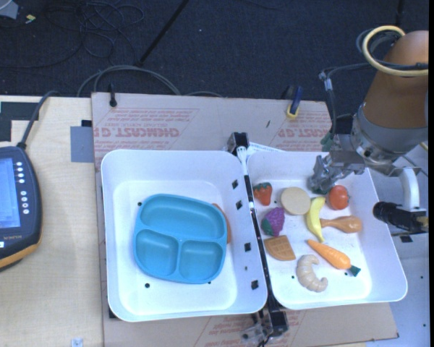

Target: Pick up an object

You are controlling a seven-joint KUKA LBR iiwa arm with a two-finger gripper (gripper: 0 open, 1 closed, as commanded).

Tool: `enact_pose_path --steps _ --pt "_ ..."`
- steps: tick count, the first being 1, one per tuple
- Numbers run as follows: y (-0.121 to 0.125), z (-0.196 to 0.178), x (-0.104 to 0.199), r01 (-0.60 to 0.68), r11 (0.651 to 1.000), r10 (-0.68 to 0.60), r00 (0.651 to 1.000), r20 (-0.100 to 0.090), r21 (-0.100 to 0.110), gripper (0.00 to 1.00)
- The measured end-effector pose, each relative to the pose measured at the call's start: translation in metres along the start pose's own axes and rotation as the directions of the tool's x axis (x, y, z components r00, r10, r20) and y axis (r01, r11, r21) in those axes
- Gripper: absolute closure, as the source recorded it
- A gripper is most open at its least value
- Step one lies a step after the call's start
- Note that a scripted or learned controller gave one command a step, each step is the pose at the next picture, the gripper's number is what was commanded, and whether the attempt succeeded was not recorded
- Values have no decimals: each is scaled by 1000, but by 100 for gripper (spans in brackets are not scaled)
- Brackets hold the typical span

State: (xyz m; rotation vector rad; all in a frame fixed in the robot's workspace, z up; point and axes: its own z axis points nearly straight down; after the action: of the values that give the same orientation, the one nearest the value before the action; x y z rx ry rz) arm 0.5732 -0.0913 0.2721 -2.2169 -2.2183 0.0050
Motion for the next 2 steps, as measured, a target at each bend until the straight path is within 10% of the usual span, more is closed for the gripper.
enact_pose_path --steps 2 --pt "-90 -267 184 12 1000 -12 1000 -4 -21 100"
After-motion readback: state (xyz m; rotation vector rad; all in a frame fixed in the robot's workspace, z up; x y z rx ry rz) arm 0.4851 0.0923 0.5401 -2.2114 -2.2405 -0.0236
